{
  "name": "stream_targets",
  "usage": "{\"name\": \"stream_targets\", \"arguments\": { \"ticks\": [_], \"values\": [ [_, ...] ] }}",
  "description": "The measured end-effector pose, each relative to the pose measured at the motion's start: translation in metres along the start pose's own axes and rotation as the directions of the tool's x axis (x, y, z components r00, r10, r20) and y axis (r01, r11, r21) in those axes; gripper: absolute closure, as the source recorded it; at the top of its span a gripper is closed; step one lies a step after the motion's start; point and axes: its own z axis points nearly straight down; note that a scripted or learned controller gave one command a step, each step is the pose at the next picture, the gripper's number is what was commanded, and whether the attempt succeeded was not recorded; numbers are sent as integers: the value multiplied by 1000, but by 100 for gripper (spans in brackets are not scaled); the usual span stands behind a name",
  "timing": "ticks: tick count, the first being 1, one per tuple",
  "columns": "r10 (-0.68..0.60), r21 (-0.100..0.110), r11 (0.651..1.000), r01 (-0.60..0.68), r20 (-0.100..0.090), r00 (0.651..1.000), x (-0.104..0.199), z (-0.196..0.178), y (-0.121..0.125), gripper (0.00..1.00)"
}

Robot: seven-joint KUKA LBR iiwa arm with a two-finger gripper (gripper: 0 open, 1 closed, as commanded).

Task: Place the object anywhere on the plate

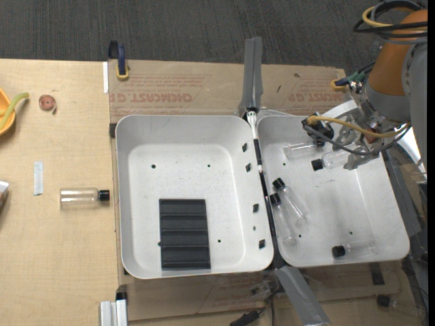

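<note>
A black ribbed plate lies flat in the near half of the left bin. Several clear small bottles with black caps lie in the right bin: one near the back, another beside it, a third at the left wall, and one more at the front. My gripper hangs low over the back of the right bin, directly above the bottle near the back. Cables and the wrist hide whether it touches that bottle.
A metal divider post rises between the bins at the back. On the bench to the left lie a clear bottle, a small white strip, a red disc and a yellow object. A blue clamp stands at the cardboard's back edge.
</note>
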Motion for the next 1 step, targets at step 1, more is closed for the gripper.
{"name": "stream_targets", "arguments": {
  "ticks": [1],
  "values": [
    [0, 0, 1000, 0, 0, 1000, 0, 0, 0, 0]
  ]
}}
